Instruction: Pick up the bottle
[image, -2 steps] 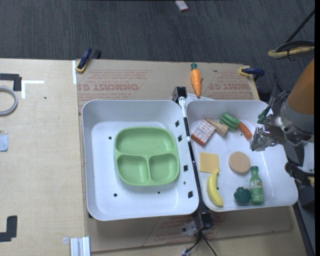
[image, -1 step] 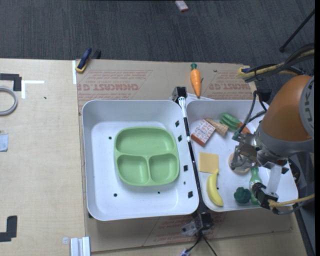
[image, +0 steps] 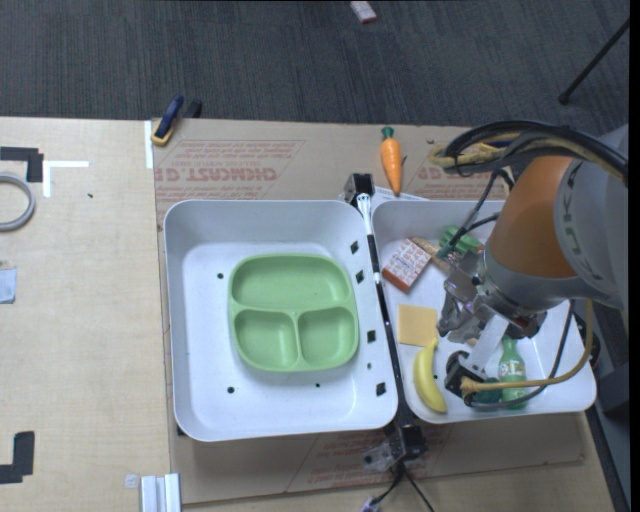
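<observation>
The green bottle (image: 511, 366) sits in the right bin (image: 420, 212) by its near rim, with a banana (image: 430, 381) near. The gripper (image: 462, 320) hangs close by; its grip cannot be told. The left bin (image: 190, 330) holds a green tray (image: 293, 312). The cardboard (image: 230, 165) bears upside-down red print.

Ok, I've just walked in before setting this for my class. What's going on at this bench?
A grey robot arm with an orange band reaches in from the right, with its gripper low over the right bin. The green bottle it is meant to pick up lies in that bin, next to the gripper and not lifted. A banana, a yellow slice and a printed box share the bin. The left bin holds a green divided plate.
</observation>
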